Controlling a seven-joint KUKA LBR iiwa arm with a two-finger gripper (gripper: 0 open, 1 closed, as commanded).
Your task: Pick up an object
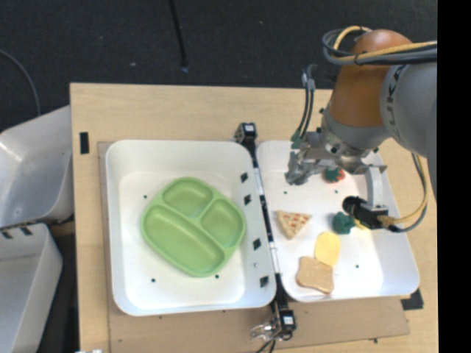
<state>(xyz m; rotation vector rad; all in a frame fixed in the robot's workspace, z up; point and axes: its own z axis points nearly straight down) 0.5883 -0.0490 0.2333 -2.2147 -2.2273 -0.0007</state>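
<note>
Camera view gives you the arm point(368, 87) reaching over the right bin point(397, 259), with its hand point(298, 169) low at that bin's far left.
You can't tell whether the hand is apart or together. Near it lies a small red and green piece point(335, 173). Nearer you sit a pizza slice point(293, 223), a yellow piece point(328, 248), a slice of bread point(316, 275) and a dark green piece point(343, 222). A green divided plate point(193, 226) rests in the left bin point(118, 271) on the counter point(184, 98).
</note>
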